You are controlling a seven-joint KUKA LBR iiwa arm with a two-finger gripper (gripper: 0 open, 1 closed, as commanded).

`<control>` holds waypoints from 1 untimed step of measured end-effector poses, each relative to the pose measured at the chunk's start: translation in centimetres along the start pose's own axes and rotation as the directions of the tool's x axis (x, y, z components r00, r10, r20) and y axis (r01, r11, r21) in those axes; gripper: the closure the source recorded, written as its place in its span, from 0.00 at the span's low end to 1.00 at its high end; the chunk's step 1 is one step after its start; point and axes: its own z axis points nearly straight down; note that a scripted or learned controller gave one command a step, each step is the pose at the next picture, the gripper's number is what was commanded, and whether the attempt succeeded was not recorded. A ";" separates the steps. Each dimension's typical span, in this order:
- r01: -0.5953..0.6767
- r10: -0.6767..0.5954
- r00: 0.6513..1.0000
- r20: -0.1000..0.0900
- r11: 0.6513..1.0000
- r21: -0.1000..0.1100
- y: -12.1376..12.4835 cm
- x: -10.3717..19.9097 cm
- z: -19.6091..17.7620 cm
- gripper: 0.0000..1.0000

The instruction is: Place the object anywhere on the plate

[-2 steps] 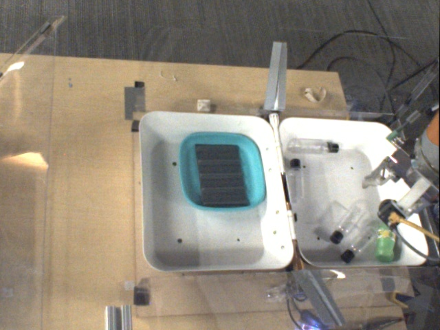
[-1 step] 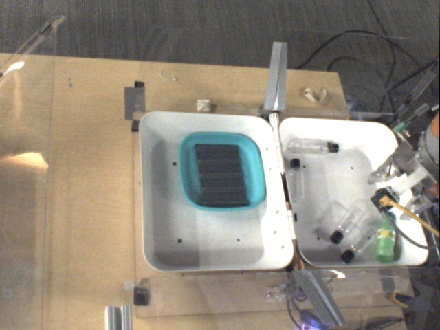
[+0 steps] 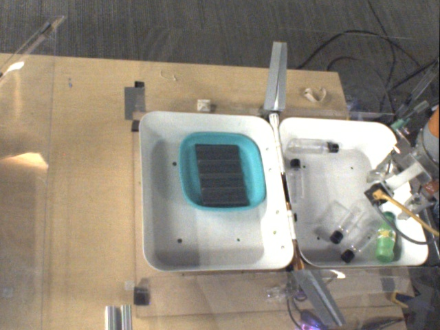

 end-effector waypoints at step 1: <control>-0.266 0.266 0.964 0.000 0.964 -0.001 1.5 -0.8 -11.2 0.00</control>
